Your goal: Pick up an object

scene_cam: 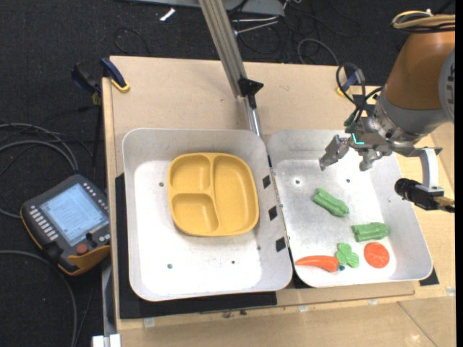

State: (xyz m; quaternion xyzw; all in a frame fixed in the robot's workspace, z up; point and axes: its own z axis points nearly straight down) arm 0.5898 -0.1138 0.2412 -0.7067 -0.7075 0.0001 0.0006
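Observation:
My gripper (pixel 351 153) hangs over the back of the right bin (pixel 296 154), its two fingers spread apart with nothing between them. In front of it on the bin floor lie a green pickle-like piece (pixel 330 202), a green block (pixel 370 231), a small green leafy piece (pixel 347 255), a red round slice (pixel 376 254) and an orange-red chili (pixel 317 263). The nearest of them, the pickle-like piece, lies a short way below the fingers and apart from them.
The left bin (pixel 145 208) holds a yellow divided plate (pixel 213 194). A slanted metal pole (pixel 226 42) crosses the back of the bench. A teach pendant (pixel 66 223) lies on the floor at the left. Clamps sit on the bench's back corners.

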